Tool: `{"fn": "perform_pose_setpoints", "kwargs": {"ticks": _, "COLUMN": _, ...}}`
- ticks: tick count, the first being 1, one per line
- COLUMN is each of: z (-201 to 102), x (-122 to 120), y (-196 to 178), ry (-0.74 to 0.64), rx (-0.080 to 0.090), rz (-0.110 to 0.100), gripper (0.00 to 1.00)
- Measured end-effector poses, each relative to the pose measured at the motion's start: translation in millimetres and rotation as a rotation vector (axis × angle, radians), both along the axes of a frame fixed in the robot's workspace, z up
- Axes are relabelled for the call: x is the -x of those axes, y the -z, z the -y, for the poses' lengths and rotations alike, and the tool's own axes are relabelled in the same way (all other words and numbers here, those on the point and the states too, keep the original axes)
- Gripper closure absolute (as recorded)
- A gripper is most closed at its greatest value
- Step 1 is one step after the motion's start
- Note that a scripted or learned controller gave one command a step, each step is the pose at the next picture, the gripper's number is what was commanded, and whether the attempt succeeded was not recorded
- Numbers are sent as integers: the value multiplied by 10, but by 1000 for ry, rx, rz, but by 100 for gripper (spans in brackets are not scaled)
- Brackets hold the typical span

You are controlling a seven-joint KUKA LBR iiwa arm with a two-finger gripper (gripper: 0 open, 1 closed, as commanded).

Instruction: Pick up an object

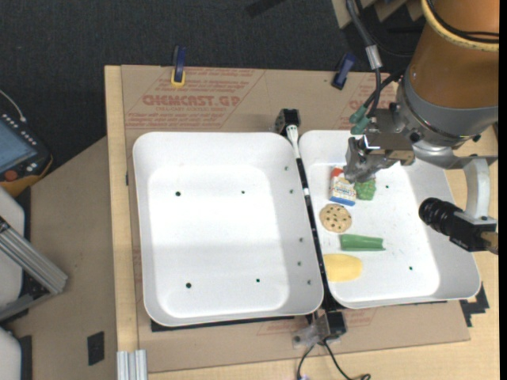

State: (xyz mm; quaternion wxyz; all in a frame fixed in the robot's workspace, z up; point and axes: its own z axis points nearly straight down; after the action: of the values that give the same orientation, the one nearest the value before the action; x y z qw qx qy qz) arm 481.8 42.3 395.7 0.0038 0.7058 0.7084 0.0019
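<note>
Two white bins sit side by side; the left bin (pixel 214 228) holds nothing pointed at. In the right bin (pixel 444 279), from its 9 o'clock side: a yellow piece (pixel 343 267), long axis running 3 to 9; a round cookie (pixel 336 218); a small carton (pixel 342 187); a green bar (pixel 363 244), lying 3 to 9. The gripper (pixel 362 167) hangs over the carton and a green lump (pixel 366 190) at 12; whether its claw pinches anything I cannot tell.

A robotics lab: two white bins (pixel 158 212) sit on a cardboard-covered bench (pixel 206 89) held by clamps (pixel 179 66), with cables (pixel 360 22) and dark carpet (pixel 79 22) behind.
</note>
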Motion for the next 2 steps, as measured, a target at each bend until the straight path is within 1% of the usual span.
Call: {"fn": "perform_pose_setpoints", "kwargs": {"ticks": 2, "z": -6, "x": -12, "y": -203, "ry": -2, "rx": 1, "rz": 4, "gripper": 100}}
